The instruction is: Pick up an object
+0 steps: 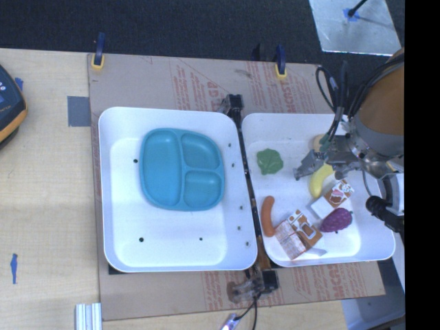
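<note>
Lying upright-ish w/ long axis near-vertical, banana (321, 181) sits under claw (311, 165); claw state unclear.

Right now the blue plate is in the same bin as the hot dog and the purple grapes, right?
Not quite. The camera view shows the blue plate in the left bin. The hot dog and purple grapes lie in the right bin.

Blue divided plate (182, 168) lies in left bin (117, 184).

The arm (381, 108) is cut off at the three o'clock edge. It partly hides a yellow object (321, 181). At nine o'clock, the edge cuts off a dark device (9, 108).
</note>
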Robot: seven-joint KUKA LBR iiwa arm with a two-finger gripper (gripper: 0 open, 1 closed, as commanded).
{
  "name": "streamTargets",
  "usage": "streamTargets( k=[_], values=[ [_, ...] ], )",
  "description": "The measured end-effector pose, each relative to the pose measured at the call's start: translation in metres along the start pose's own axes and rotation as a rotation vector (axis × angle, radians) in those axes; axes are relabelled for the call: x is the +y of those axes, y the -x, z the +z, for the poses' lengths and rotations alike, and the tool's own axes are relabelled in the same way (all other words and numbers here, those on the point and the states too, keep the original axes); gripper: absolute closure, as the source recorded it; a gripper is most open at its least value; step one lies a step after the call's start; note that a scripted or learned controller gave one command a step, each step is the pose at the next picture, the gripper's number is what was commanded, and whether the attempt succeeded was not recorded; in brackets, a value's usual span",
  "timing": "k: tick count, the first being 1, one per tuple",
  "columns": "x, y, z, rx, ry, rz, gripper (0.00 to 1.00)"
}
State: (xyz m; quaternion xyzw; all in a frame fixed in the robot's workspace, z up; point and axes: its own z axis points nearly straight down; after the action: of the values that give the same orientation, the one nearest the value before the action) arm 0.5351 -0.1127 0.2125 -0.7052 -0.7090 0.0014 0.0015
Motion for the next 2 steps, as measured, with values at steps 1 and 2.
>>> streamTargets(
  k=[1, 2],
  values=[
    [0.039, 0.083, 0.122, -0.002, -0.002, 0.002, 0.0],
    [0.04, 0.084, 0.11, -0.004, 0.0, -0.002, 1.0]
  ],
)
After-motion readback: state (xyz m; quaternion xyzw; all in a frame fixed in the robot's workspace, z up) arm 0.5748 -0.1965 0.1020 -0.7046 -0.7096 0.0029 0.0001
